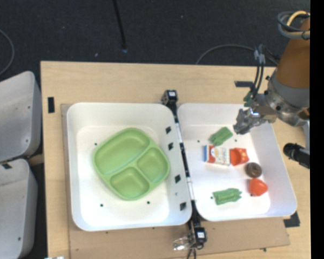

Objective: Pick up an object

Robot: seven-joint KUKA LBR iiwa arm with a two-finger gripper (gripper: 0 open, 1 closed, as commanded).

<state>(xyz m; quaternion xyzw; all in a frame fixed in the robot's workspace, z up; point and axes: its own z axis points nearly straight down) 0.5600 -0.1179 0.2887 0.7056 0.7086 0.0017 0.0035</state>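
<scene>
Nearest, toward the front of the right bin (275,198): a green block (227,196) lying flat, and just beside it to the right a small red-orange piece (258,187). Slightly farther back, a dark brown round thing (253,169) — close above the red-orange piece — then a red-and-white carton (225,156) on its side at mid-bin. Beyond that, a green leaf-shaped piece (221,136), tilted, near the end effector (242,125). Hovering just right of that piece, nothing visibly between the fingers; cannot tell how far open. Over in the left bin (81,209), a green divided plate (131,163), all resting on the wooden table (113,82).
</scene>
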